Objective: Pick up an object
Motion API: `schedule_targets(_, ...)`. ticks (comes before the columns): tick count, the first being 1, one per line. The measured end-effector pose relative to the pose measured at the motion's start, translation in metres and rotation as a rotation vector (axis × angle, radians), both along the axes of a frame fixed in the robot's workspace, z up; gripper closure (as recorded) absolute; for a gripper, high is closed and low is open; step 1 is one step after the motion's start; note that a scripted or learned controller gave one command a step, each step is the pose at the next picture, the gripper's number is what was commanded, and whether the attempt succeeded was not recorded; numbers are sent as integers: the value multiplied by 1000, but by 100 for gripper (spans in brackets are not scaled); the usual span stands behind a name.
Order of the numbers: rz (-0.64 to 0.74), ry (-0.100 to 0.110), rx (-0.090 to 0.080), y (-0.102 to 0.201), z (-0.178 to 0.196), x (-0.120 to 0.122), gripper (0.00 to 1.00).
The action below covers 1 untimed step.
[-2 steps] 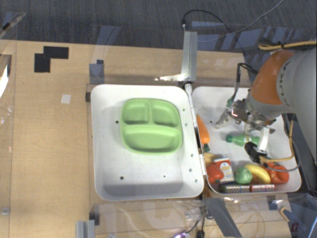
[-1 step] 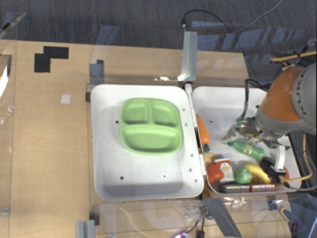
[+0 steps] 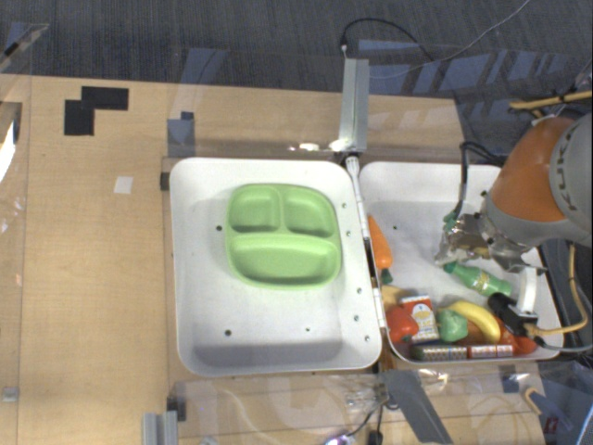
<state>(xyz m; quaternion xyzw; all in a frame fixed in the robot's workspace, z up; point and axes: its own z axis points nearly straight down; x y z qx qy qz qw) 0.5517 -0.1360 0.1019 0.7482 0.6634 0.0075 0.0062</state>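
Camera view, fixed above the bench (image 3: 83, 276). I see the arm (image 3: 547, 179) reaching in from 3 o'clock, its end effector (image 3: 463, 242) low over the right bin (image 3: 408, 193), towards that bin's 3 o'clock side. Whether it is open or closed I cannot tell; the wrist hides that part.

The nearest candidate for picking is the green bottle (image 3: 477, 277), which lies just beside the end effector at its 5 o'clock. Its long axis runs roughly from 10 o'clock to 4 o'clock, cap end towards 10. I cannot tell whether the two touch. I judge that the coming move turns on this small offset: a short shift towards 5 o'clock, with the closing direction set across the bottle's axis.

Contents of the right bin: an orange carrot (image 3: 379, 246) along the 9 o'clock wall, lying near 12 to 6; along the 6 o'clock edge a packed cluster, with a red tomato-like piece (image 3: 400, 323), a small red carton (image 3: 423, 317), a green piece (image 3: 453, 324), a yellow banana (image 3: 478, 317) and a dark bar (image 3: 459, 350). These touch one another, so I judge them harder to isolate than the bottle.

Contents of the left bin (image 3: 199, 323): one green divided tray (image 3: 283, 235), flat, towards 12 o'clock.
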Motion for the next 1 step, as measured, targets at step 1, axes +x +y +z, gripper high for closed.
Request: schedule_targets(1,4,14,-1,49,116,29,100)
